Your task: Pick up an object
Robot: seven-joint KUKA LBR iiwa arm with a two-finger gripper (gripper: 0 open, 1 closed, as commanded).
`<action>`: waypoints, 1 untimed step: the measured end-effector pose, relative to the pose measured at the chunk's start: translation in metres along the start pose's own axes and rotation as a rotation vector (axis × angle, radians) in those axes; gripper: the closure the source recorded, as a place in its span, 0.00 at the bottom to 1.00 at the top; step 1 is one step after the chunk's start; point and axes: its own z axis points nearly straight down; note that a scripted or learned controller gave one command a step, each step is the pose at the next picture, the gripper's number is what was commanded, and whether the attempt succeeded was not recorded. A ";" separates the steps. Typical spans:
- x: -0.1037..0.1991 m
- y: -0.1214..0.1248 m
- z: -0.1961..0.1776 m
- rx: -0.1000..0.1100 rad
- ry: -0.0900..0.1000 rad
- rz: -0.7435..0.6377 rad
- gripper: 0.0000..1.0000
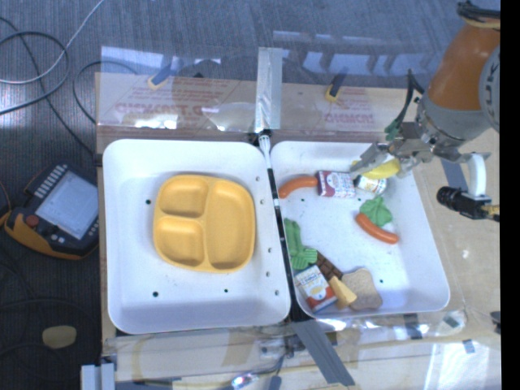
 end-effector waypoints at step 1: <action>0.023 0.055 0.115 -0.003 -0.003 -0.161 1.00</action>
